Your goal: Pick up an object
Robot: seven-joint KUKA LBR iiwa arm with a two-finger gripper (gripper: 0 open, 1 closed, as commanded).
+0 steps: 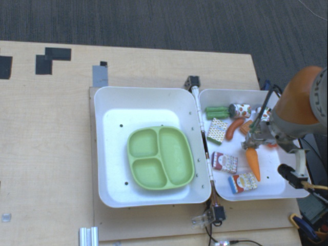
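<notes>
Nearest the camera in the right bin sat a little carton and a red-and-white packet, and just past them lay the toy carrot, the likeliest pick since the pincer was parked right at its top end, touching or nearly so. Couldn't tell how far the pincer was spread or whether it actually had anything, because the arm's grey body and orange band covered that corner. Further back a sausage, patterned card and green cucumber were bunched up, while the green divided plate sat alone in the left bin on the worktop.
</notes>
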